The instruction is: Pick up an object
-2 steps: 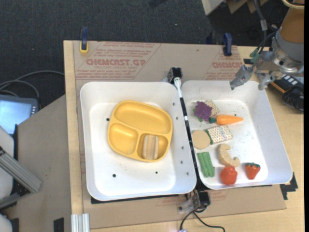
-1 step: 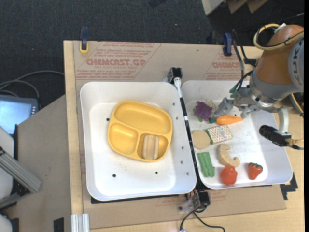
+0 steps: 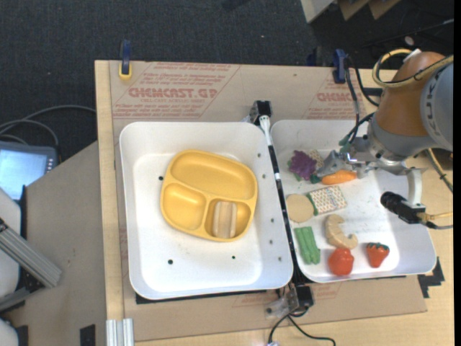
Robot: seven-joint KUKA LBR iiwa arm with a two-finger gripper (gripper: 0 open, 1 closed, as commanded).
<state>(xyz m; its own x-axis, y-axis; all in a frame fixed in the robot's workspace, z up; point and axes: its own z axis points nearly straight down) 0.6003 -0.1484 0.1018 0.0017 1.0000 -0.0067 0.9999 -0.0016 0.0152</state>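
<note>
The bench's brown protective sheet [image 3: 173, 85] bears repeated red print reading "CHEMCAST GP", some of it upside down.

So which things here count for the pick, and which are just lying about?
For the pick, right bin:
gripper
carrot
grapes
cracker
green pod
tomato
strawberry

Lying about:
yellow tray in left bin
blue clamps

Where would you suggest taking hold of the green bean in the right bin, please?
Probably across the middle of the green bean, coming straight down from above. It lies flat, long and narrow, running roughly top to bottom in the view, so its short width suits the grip. The tomato sits close on its right.
</note>
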